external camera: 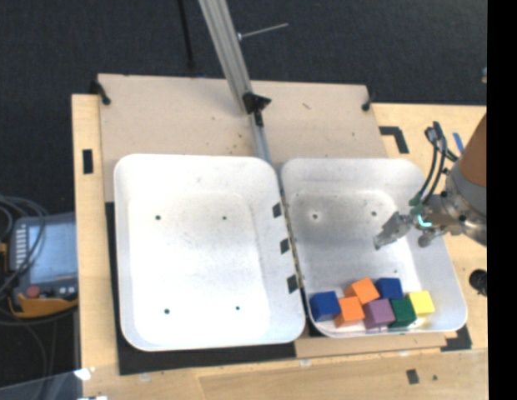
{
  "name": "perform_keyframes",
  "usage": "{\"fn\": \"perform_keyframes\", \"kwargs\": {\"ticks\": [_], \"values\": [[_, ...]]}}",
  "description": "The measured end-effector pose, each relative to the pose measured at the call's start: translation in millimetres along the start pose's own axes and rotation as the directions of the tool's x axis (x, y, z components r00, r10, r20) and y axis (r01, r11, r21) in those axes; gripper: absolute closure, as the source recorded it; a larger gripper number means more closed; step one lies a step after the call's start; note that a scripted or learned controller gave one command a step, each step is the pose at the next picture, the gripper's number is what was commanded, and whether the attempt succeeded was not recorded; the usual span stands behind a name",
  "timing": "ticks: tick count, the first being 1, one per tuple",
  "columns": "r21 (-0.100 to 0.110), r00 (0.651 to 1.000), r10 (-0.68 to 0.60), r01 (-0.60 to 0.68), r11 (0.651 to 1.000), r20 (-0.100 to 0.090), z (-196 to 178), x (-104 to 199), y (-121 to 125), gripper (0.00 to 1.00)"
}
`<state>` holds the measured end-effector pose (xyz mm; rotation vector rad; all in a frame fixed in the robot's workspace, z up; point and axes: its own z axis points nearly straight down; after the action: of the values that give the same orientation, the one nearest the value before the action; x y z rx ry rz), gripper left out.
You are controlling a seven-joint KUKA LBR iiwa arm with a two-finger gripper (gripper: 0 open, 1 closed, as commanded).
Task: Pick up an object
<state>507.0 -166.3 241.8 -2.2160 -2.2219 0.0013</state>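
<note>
Arm point(475, 169) comes in from the right edge, orange band visible, wrist over the right bin's point(342, 177) right wall. Gripper point(406, 232) sits above the bin's bare floor, roughly mid-height of the bin, toward its right side. The two grey tips look spread apart with nothing between them, so jaws released, no grasp.

All objects are clustered in the right bin's near corner, below the gripper and apart from it:
- blue cube point(324, 304), leftmost of the cluster, just beside the bin's left wall
- orange cube point(351, 308), touching the blue one on its right
- second orange cube point(364, 290), just behind that
- purple cube point(378, 312), right of the front orange one
- second blue cube point(389, 287), behind the purple one, closest piece to the gripper
- green cube point(403, 310), right of purple
- yellow cube point(421, 302), rightmost, near the bin's right wall

Cubes are packed tight, most touching neighbours. Can't tell whether any is stacked on another.

Left bin point(200, 248) is directly beside the right bin, the two walls touching along the middle seam. Both stand on the table point(87, 132). An aluminium strut point(229, 48) slants up from behind the seam between the bins. A pendant-style screen unit point(43, 252) with cables lies off the table, left of the left bin.
</note>
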Motion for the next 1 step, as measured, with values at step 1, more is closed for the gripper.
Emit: {"fn": "perform_keyframes", "kwargs": {"ticks": [1], "values": [[-0.005, 1.0, 0.002, -0.002, 1.0, 0.001, -2.0, -0.2, 0.8, 0.0]]}}
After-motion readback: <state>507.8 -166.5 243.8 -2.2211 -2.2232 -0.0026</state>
